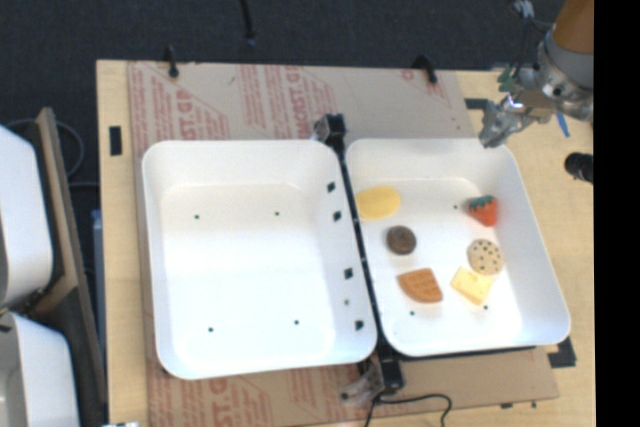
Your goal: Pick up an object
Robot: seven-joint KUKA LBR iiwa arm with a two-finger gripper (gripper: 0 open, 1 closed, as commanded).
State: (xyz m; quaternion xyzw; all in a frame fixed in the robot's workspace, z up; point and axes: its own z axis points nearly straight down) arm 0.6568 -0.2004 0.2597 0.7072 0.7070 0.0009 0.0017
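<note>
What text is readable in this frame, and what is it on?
Red print on the cardboard sheet under the bins: rows of large letters, seen reversed and angled, too blurred to read for sure.
Red print down the cardboard's left strip: also unreadable.
White bins, food items and gripper: no text visible.

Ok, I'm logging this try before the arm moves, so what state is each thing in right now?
gripper: above the right bin's far right corner, holding nothing visible
yellow oval piece: lying flat in the right bin
dark round piece: lying flat
strawberry: resting near the right wall
spotted cookie: flat, touching the yellow block
orange wedge: lying flat
left bin: level on the bench
</note>
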